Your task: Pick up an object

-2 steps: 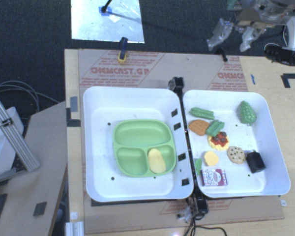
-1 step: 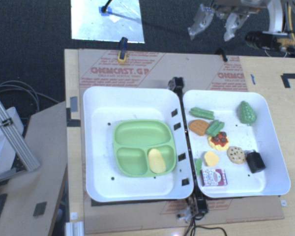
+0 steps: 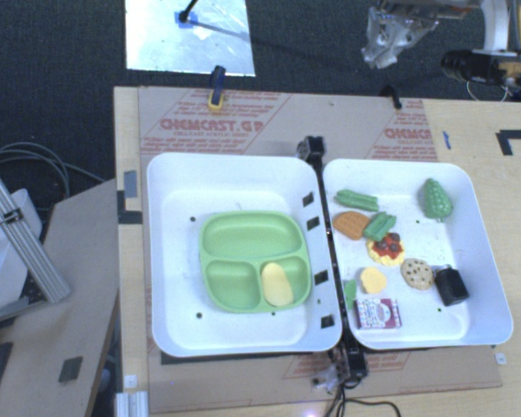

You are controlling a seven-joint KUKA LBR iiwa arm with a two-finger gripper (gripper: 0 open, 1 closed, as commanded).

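Gripper (image 3: 384, 49): up at the top right, high over the dark floor, past the far edge of the bench. It looks blurry and shiny. I cannot tell how it is set, and nothing shows in it.
Arm: mostly cut off by the top edge.
Left bin (image 3: 169, 198): has a green plate (image 3: 243, 250) with three parts. A yellow toy (image 3: 278, 284) lies in the plate's front right part.
Right bin (image 3: 486, 276): has the small toys.
Far side of right bin: a green pod (image 3: 357, 200) and a bumpy green lump (image 3: 436, 198).
Middle: an orange piece (image 3: 351, 225) touching a green piece (image 3: 380, 226), and a pizza slice (image 3: 387, 250) just below them.
Front: a yellow piece (image 3: 373, 280), a cookie (image 3: 416, 274), a black block (image 3: 451, 286) and a small pink box (image 3: 378, 314). The words on the box are too small to read.
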